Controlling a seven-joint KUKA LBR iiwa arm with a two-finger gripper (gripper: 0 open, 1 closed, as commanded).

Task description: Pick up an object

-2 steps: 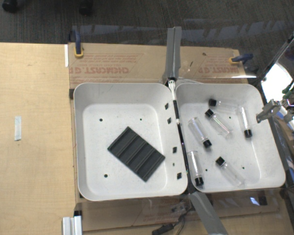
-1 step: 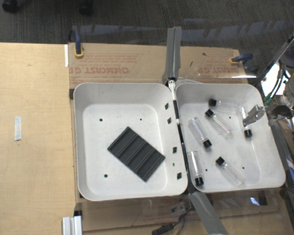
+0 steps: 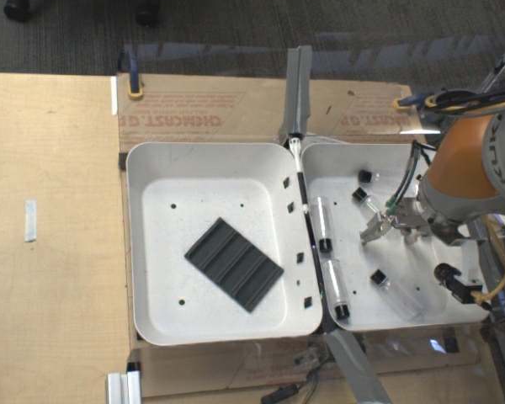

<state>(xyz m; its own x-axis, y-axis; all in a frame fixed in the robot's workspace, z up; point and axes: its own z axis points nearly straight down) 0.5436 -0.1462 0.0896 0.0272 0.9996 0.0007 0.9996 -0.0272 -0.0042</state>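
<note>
Objects for picking lie in both bins, and none looks lifted yet, so the grab itself is all left to do. From where I stand, the pincer (image 3: 377,229) hangs low in the right bin (image 3: 404,305), among small clear tubes with black caps (image 3: 329,257), its fingers spread with nothing between them. Nearest to it are a capped tube (image 3: 360,196) and a little black piece (image 3: 377,278). The left bin (image 3: 151,310) holds one dark ribbed slab (image 3: 234,264), lying flat and slantwise.
</note>
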